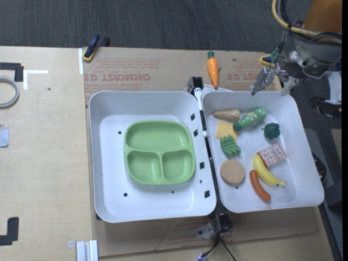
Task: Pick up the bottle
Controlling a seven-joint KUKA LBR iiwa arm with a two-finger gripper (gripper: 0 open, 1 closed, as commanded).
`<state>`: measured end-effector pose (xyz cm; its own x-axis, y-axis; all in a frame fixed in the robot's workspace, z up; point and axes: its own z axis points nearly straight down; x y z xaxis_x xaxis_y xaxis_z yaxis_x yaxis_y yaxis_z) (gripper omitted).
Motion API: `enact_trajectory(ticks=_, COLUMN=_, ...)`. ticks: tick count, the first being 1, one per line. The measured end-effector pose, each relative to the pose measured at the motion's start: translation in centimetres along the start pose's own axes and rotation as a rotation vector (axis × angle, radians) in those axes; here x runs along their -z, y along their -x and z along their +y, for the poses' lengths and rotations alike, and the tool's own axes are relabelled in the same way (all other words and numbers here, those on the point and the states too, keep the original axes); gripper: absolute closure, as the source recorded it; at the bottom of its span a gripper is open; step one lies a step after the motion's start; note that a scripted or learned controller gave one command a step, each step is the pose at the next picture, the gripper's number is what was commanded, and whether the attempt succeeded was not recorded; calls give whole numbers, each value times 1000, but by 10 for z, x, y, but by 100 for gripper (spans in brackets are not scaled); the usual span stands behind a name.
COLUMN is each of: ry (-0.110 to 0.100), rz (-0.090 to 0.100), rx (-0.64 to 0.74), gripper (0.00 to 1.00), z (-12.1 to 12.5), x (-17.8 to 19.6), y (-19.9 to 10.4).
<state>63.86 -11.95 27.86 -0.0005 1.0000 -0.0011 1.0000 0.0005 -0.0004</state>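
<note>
The bottle (250, 118) is green and lies on its side near the back of the right white bin (304, 145), between a tan bread roll (227, 114) and a piece of broccoli (272, 130). My gripper (269, 88) hangs above the back rim of that bin, up and to the right of the bottle and apart from it. It is open, its two fingers spread wide with nothing between them.
The right bin also holds a cheese wedge (224, 129), a green leafy piece (230, 145), a pink box (272, 155), a banana (267, 172), a round cookie (232, 172) and a sausage (260, 186). A green divided tray (160, 152) sits in the left bin (103, 156). A carrot (212, 69) lies behind the bins.
</note>
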Motion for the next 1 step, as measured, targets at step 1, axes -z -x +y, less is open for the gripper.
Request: enact_trajectory(ticks=1, ry=1, rz=-1, rx=2, gripper=100, z=0, x=10, y=0)
